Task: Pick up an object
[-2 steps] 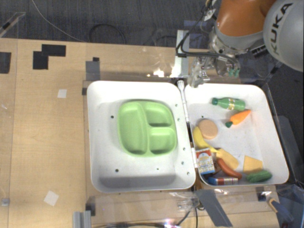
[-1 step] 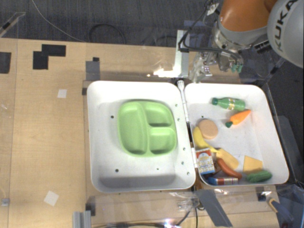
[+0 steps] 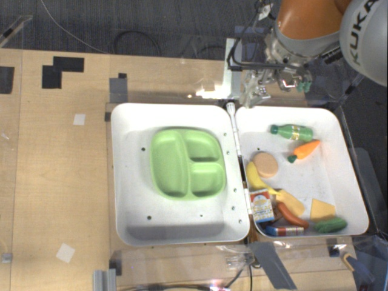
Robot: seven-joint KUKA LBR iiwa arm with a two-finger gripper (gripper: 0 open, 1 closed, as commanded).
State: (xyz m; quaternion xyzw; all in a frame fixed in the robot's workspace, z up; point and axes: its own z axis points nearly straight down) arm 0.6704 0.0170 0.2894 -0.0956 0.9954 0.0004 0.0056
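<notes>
We see two white bins side by side: the left bin (image 3: 130,180) carries one green divided plate (image 3: 186,162), the right bin (image 3: 342,162) carries the small objects. The arm (image 3: 309,11) hangs above the far rim of the right bin, near the divider where the two bins meet. Its gripper (image 3: 257,93) sits just over that far-left corner, apart from every object, and we cannot tell how it is set.

The middle and far part of the right bin floor lies bare, and the right wall has open floor along it. The crowding is at the near edge and the left wall.

We count one green bottle (image 3: 291,131), lying with its long axis left to right, cap toward the left. One carrot (image 3: 304,150) lies just beside it, slanted. One round tan disc (image 3: 265,163) sits near the centre-left. One banana (image 3: 254,176) runs along the left wall. One small carton (image 3: 262,206), one yellow wedge (image 3: 322,209) and one green vegetable (image 3: 330,225) sit near the near edge.
</notes>
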